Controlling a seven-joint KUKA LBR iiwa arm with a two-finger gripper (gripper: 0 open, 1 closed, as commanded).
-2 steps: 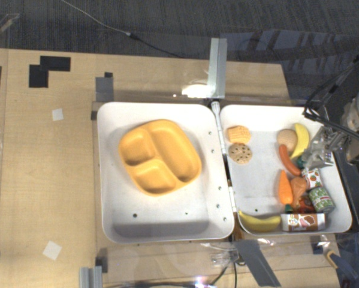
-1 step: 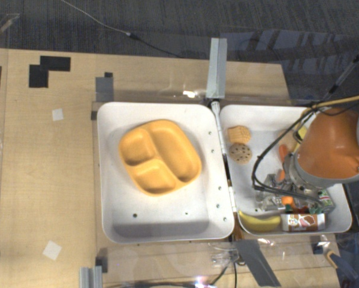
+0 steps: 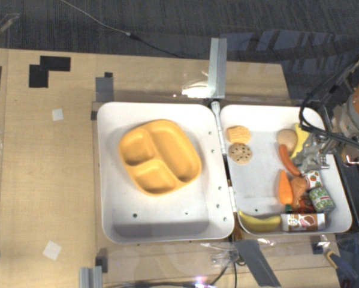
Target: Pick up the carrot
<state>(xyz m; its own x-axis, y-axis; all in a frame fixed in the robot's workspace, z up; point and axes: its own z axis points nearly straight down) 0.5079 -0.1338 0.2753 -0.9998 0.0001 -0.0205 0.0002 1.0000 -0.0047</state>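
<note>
The carrot (image 3: 285, 188) is a short orange cone lying in the right white bin (image 3: 257, 182), near its right side. A reddish sausage (image 3: 289, 159) lies just above it, and a brown chicken leg (image 3: 299, 189) touches its right side. My gripper (image 3: 314, 153) hangs over the bin's right part, up and to the right of the carrot and close to the sausage's right side. The view shows nothing held in it.
The right bin also holds a waffle (image 3: 238, 133), a cookie (image 3: 240, 153), a potato (image 3: 287, 138), a banana (image 3: 260, 222), a carton (image 3: 303, 222) and a can (image 3: 322, 200). A yellow divided plate (image 3: 159, 156) sits in the left bin (image 3: 110, 215).
</note>
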